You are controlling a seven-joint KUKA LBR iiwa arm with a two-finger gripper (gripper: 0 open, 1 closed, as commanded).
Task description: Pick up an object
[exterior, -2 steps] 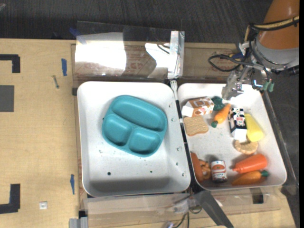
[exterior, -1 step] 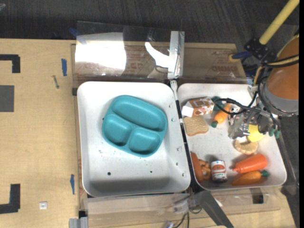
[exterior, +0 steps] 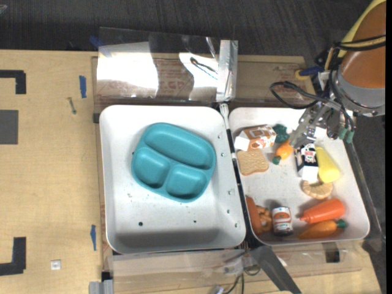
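The right bin (exterior: 358, 222) holds several toy foods: a bread slice (exterior: 252, 162), a white and orange carton (exterior: 257, 138), a small orange piece with a green top (exterior: 282, 151), a black and white item (exterior: 307, 156), a yellow banana (exterior: 326, 166), a round pastry (exterior: 317, 190), two carrots (exterior: 323, 211), and a red-labelled can (exterior: 281, 219). My gripper (exterior: 308, 131) hangs over the bin's upper part, just above the black and white item and right of the orange piece. Nothing shows between its fingers.
The left bin (exterior: 116, 225) carries a teal divided plate (exterior: 173, 160). A clear plastic sheet and a metal bracket (exterior: 226, 69) stand behind the bins. Cables (exterior: 293, 92) lie at the back right, by the arm's orange band (exterior: 367, 66).
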